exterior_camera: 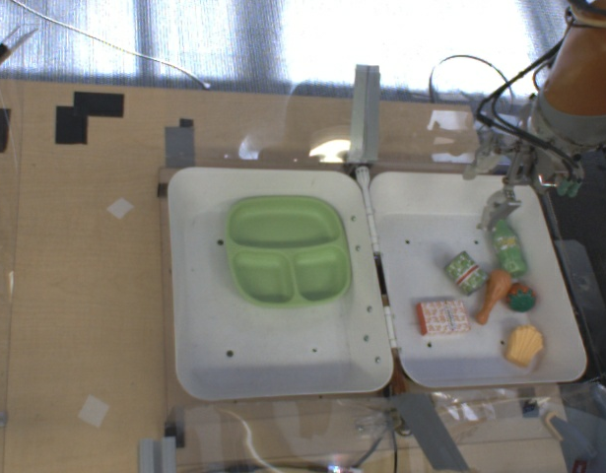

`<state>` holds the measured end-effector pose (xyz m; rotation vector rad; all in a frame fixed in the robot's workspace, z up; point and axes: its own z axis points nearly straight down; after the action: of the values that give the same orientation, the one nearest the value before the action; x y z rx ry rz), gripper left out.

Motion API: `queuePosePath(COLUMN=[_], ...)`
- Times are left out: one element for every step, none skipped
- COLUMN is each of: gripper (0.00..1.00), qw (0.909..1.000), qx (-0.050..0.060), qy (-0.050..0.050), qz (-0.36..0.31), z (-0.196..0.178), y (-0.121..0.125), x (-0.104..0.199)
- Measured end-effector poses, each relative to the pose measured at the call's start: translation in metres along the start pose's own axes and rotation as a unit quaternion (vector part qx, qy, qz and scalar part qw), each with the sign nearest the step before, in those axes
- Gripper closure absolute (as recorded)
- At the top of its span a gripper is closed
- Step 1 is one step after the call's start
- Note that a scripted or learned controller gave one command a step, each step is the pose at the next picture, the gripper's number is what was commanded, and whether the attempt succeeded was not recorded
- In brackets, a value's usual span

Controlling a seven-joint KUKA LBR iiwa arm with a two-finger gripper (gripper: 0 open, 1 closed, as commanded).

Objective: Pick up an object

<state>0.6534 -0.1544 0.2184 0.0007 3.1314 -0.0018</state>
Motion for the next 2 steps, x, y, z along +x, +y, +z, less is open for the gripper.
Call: queuePosePath(gripper=[0.00,1.00], qw=[0.9957,0.9960], qx=[0.000,0.000], qy=[0.001,-0.006], qz=[0.093,0.090], z=[0.119,0.106], y=[0.034,0.036], x=[-0.011,-0.014])
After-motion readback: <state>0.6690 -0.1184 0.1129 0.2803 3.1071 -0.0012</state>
